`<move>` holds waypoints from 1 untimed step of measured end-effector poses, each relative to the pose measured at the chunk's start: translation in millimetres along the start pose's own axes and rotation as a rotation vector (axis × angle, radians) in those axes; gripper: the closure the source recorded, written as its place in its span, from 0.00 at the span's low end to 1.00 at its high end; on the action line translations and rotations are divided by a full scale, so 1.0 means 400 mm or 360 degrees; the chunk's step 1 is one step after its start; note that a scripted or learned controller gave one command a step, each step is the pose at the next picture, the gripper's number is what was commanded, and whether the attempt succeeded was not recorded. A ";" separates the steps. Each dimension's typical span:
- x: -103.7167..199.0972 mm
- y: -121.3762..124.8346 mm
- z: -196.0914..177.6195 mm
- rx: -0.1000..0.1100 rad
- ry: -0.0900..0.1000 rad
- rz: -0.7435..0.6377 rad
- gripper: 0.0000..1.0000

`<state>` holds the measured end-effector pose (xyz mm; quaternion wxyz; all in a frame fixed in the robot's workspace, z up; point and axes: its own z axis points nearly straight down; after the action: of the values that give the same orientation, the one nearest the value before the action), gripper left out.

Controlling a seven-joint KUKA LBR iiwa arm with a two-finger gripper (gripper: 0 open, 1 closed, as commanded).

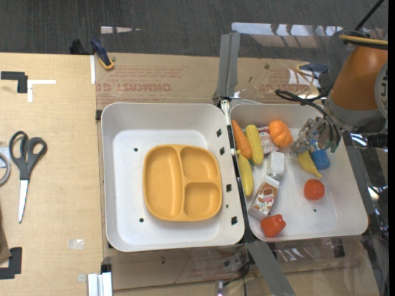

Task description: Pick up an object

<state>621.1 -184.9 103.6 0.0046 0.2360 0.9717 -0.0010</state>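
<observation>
poised at right bin's (345, 227) upper right, over banana (307, 162) and blue block (320, 159); fingers' (307, 135) spread cannot be told; banana light, rigid, slick; best gripped across middle.

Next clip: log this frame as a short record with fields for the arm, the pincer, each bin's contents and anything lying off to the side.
arm: reaches in from the right, orange band above the wrist
pincer: low over the right bin's far side, beside a blue object and a yellow piece
left bin: yellow divided plate
right bin: corn cob, carrot, small pumpkin, carton, tomato, red pepper
bench, left: scissors
grasp: cannot tell
</observation>
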 end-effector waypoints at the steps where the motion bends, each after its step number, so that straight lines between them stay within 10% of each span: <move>1: -0.002 0.141 -0.242 -0.0003 0.0004 0.0030 1.00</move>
<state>646.6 -134.7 200.5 0.0036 0.2451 0.9695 0.0002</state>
